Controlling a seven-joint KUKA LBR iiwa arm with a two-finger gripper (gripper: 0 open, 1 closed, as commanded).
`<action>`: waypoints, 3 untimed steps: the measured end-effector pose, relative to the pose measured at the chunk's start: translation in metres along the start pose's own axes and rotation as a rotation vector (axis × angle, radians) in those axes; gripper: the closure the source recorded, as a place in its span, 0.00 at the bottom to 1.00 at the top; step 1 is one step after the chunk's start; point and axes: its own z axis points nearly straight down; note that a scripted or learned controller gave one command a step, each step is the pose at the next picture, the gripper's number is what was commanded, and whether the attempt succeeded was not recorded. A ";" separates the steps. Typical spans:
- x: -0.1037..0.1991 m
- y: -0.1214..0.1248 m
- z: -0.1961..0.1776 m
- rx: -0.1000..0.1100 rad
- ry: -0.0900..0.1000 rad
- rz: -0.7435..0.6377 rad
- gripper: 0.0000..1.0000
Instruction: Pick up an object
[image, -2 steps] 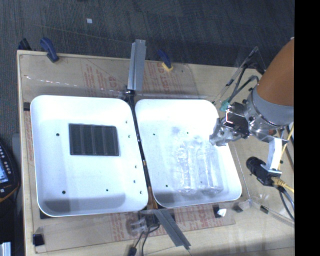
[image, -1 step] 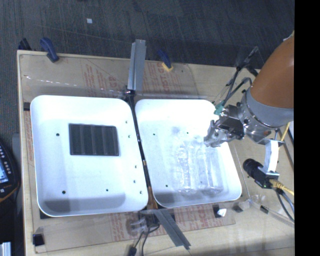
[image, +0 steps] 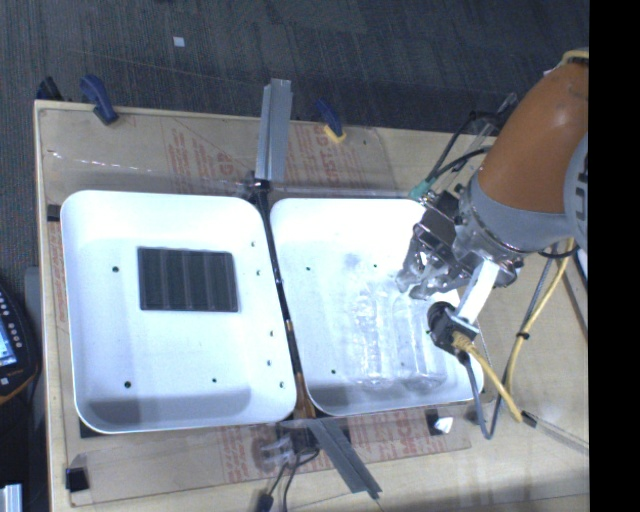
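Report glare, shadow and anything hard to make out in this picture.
Camera view: the right bin is washed out by glare, so the clear plastic object in it barely shows; the left bin is bright, with soft shadow along its near wall; the gripper is dim and cluttered.

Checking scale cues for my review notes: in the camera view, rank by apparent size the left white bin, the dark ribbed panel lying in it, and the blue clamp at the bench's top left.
1. Left white bin, largest.
2. Dark ribbed panel.
3. Blue clamp, smallest.
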 end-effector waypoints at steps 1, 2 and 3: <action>-0.021 0.020 0.048 0.007 -0.003 0.103 1.00; 0.019 0.021 -0.029 0.002 0.000 0.276 1.00; -0.006 0.004 -0.018 0.005 -0.003 0.592 1.00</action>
